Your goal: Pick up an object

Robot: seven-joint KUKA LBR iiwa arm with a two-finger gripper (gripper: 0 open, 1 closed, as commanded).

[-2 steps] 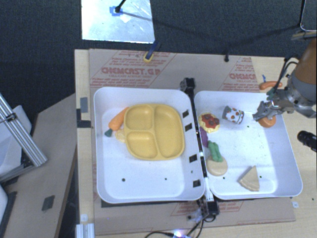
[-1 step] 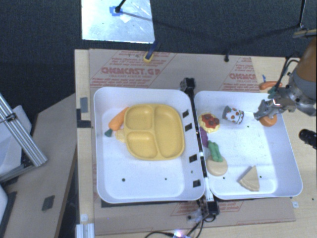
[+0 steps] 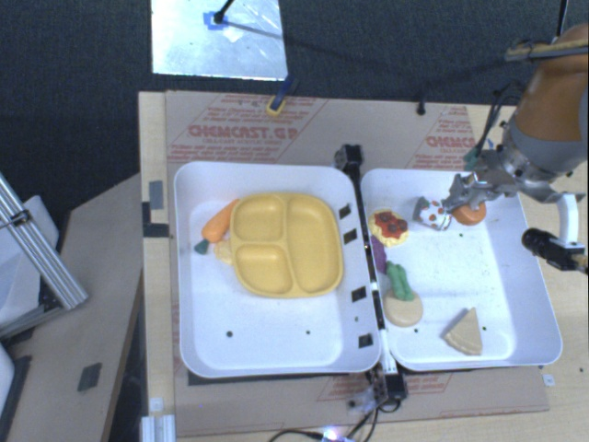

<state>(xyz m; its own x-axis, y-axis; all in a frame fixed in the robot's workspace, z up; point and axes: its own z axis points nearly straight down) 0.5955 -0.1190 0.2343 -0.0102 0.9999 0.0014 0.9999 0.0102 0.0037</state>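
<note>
Arm reaching in from the right, gripper [image 3: 457, 197] hanging low over the far part of the right bin [image 3: 525, 284]; cannot tell its state from here. Orange round toy [image 3: 471, 214] lying just beside it, a small white-and-grey toy [image 3: 429, 213] near on the left. Pizza piece [image 3: 390, 227], green-topped item [image 3: 401, 295] and wedge [image 3: 464, 331] resting in the same bin. Yellow divided plate [image 3: 282, 244] and carrot [image 3: 219, 221] sitting in the left bin [image 3: 212, 339].

View: single fixed overhead camera | Facing: down at a slant | Range: moderate, both bins [image 3: 276, 178] framed | Arm [image 3: 552, 109] enters at 2 o'clock
</note>
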